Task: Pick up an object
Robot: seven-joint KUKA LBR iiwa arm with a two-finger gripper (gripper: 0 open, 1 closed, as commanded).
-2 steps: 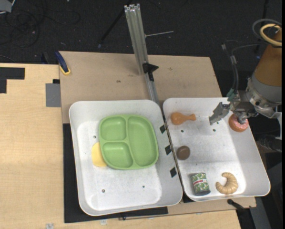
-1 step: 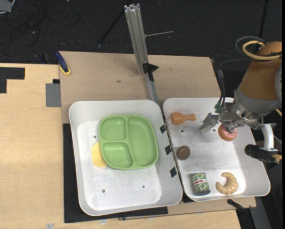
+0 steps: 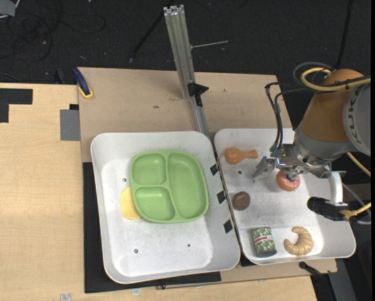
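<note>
The bench (image 3: 43, 168) carries 2 shallow white bins side by side. The left bin (image 3: 156, 249) holds a green divided plate (image 3: 169, 187) with 3 compartments, and a yellow object (image 3: 128, 204) peeks out from under the plate's left edge, touching it. The right bin (image 3: 338, 246) holds the smaller things. The grey arm (image 3: 332, 121), with its orange band above the wrist, reaches in from the right and hangs over the upper right part of this bin. Its gripper (image 3: 276, 166) sits low over the bin floor, just beside a red and white round object (image 3: 288, 181) that lies directly below the wrist; whether the gripper is parted or closed cannot be told from this slant, and nothing can be seen between its tips. An orange pear-shaped toy (image 3: 239, 155) lies near the bin's upper left corner, to the left of the gripper and apart from it. A tan croissant (image 3: 300, 241) rests near the lower right corner. A green can (image 3: 263, 241) lies just left of the croissant. A small brown ball (image 3: 241, 200) sits near the bin's left wall, between the pear-shaped toy and the can.
</note>
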